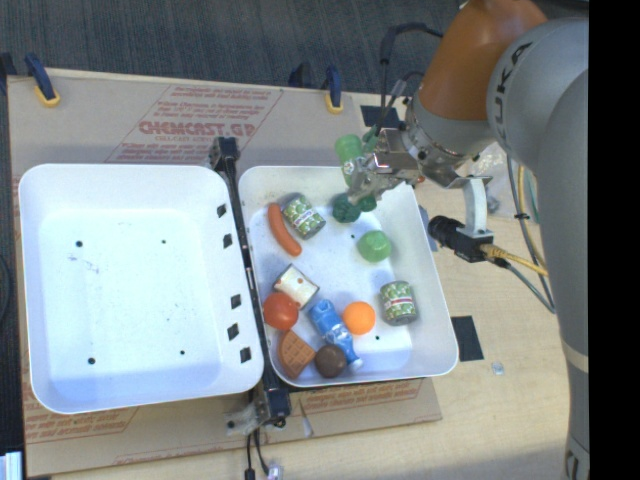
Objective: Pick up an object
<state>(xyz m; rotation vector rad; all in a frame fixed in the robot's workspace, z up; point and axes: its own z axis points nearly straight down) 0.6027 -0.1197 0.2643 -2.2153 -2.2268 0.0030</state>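
My gripper [362, 175] hangs over the far rim of the right bin [432, 318]. A light green piece [348, 149] shows just left of the gripper, up against it. A dark green lump [350, 207] lies right beneath it at the bin's back edge. Whether either one is held cannot be made out. Further in lie a green ball [375, 245], a green-labelled can [302, 215] and an orange-red sausage shape [282, 228].
The right bin's near half holds a second can [398, 302], an orange ball [358, 317], a blue bottle [330, 326], a red ball [281, 312], a white block [297, 285], a brown biscuit [295, 353] and a dark ball [331, 362]. The left bin [40, 268] adjoins it.
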